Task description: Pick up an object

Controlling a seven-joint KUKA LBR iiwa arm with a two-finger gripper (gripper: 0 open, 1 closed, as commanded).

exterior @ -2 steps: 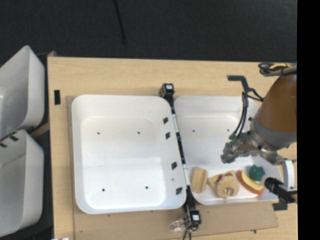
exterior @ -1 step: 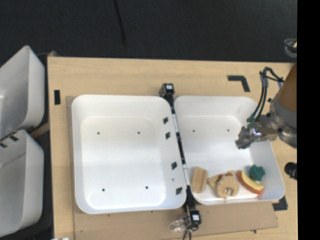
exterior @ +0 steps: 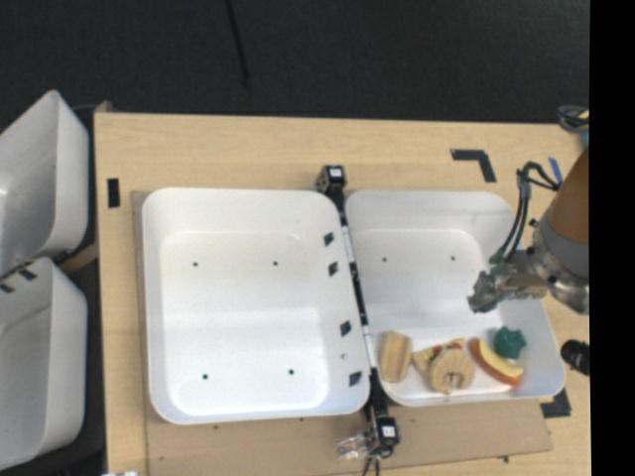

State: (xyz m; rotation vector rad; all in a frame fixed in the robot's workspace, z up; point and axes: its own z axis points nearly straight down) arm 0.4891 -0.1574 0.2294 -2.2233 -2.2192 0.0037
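Note:
Along the front wall of the right bin (exterior: 417, 216) lie several small objects: a tan wooden block (exterior: 395, 355), a brown and tan piece with a red bit (exterior: 444, 365), a red and cream apple-slice shape (exterior: 496, 363) and a small green piece (exterior: 510, 341). My gripper (exterior: 488, 294) hangs at the right side of this bin, just above and behind the green piece. Nothing shows between its fingers, and their spacing is too small and dark to read.
The left bin (exterior: 159, 296) lies beside the right one, joined by a row of black clips (exterior: 347, 296). White containers (exterior: 40, 186) stand off the bench's left edge. Cables (exterior: 526, 206) run along the arm at the right.

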